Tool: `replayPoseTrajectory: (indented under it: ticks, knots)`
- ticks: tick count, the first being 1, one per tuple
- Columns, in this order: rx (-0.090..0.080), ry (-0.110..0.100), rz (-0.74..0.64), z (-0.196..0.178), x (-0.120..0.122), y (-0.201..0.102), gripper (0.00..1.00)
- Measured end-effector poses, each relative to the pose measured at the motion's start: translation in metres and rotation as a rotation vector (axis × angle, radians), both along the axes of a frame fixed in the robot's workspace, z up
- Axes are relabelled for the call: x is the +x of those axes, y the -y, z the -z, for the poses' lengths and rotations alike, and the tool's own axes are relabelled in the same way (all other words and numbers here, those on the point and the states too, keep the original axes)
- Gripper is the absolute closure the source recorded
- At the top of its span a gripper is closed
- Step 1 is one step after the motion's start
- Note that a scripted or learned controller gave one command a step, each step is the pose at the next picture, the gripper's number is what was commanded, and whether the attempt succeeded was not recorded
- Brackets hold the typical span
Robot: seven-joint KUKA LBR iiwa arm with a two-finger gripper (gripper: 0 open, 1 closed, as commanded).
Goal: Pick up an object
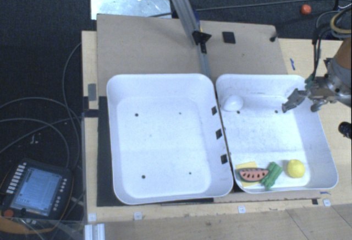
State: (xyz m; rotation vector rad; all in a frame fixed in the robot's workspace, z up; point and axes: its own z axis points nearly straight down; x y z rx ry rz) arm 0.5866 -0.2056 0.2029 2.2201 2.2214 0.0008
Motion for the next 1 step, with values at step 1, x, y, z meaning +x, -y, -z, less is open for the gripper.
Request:
replayPoseTrajectory:
  ticks: [1]
  knots:
    - [0.000,0.001,-0.001,-0.0108,0.0004,0.0000,1.00]
